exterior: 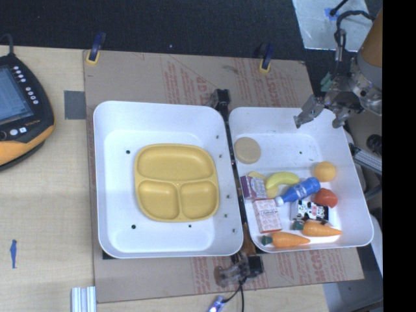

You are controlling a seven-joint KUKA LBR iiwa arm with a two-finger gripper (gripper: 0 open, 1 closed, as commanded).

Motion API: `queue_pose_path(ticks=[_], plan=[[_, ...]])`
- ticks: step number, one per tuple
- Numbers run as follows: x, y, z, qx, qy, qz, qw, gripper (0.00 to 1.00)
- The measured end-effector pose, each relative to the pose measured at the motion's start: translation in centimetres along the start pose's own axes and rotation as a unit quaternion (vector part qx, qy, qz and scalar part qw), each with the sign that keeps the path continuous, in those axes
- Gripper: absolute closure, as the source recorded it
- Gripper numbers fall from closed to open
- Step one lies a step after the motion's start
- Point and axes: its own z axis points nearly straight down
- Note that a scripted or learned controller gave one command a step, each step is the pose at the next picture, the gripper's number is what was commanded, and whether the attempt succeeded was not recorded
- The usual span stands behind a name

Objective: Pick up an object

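Observation:
My gripper [323, 116] hangs over the far right corner of the right bin [294, 132], its two fingers spread open with nothing between them. Toy food lies in the near half of that bin: a round tan cookie [247, 150], a yellow banana [281, 180], an orange [324, 171], a blue bottle [300, 190], a red tomato [325, 197], two carrots [290, 240] [320, 229] and small cartons [266, 214]. The gripper is well clear of all of them, farther back than the orange.
The left bin [110, 174] holds a yellow divided plate [177, 181]. A teach pendant [18, 106] lies at the far left of the bench. Clamps [95, 47] [264, 55] pin the cardboard sheet at the back.

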Motion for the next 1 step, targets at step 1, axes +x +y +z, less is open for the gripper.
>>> queue_pose_path(ticks=[1], plan=[[0.77, -3.27, 10.56, 0.001, 0.000, 0.000, 1.0000, 0.00]])
